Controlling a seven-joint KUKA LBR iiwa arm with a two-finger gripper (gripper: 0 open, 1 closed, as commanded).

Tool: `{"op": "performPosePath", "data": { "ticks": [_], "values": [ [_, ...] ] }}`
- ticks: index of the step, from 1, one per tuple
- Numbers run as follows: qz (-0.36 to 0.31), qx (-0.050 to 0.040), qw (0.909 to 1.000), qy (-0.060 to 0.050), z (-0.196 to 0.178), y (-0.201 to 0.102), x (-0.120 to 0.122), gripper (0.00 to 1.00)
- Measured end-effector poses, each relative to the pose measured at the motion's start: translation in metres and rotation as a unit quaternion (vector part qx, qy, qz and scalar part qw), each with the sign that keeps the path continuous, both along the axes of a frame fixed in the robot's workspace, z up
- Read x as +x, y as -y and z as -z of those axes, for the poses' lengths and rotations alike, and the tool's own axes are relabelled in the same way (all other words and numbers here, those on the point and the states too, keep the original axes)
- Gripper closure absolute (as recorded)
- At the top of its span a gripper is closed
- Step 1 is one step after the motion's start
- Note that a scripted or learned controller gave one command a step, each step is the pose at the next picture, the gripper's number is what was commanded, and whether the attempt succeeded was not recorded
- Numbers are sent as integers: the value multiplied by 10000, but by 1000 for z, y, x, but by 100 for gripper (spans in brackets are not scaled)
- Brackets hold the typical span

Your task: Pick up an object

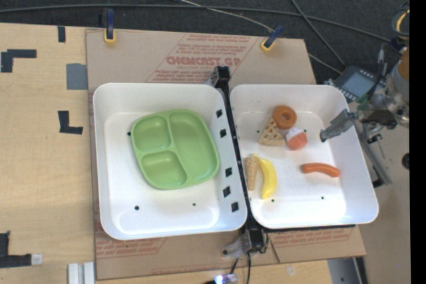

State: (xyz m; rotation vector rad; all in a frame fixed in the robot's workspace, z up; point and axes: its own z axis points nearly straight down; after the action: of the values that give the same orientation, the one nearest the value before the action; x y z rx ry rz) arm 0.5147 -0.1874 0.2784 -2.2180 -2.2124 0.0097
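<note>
- The gripper (327, 134) is reaching in over the right bin (365, 208) as a dark grey wedge. Its tip is blurring into one shape, so I cannot tell whether it is open or closed, and nothing is showing in its grasp.
- The arm behind it is running off the frame's edge, with just a tangle of grey parts and cables showing.
- A small red and white piece (297, 139) is lying nearest, just left of the gripper tip and apart from it. It is too small to identify.
- A brown ring (285, 116), doughnut-shaped and matte, is sitting further left and a little up from the tip.
- A tan wedge (270, 135), flat and triangular, is lying beside both the ring and the red piece. Whether they are touching is hard to judge.
- An orange-red sausage (320, 170), smooth and rounded, is lying below the tip, near it.
- A yellow banana (267, 178), curved and glossy, is lying down and to the left, pressed alongside a pale, rough stick (252, 171).
- A green plate (175, 147), plastic with three compartments, is resting in the left bin (101, 143), well away from the gripper.
- Both bins are looking like smooth white plastic and are sitting on printed cardboard (200, 56).
</note>
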Motion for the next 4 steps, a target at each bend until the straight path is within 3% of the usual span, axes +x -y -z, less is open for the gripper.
{"op": "performPosePath", "data": {
  "ticks": [1,2,4],
  "values": [
    [-15,-11,10000,47,-5,0,2,0],
    [-14,-10,10000,32,38,1,-1,0],
    [-17,0,10000,20,165,-1,0,0]
  ]
}}
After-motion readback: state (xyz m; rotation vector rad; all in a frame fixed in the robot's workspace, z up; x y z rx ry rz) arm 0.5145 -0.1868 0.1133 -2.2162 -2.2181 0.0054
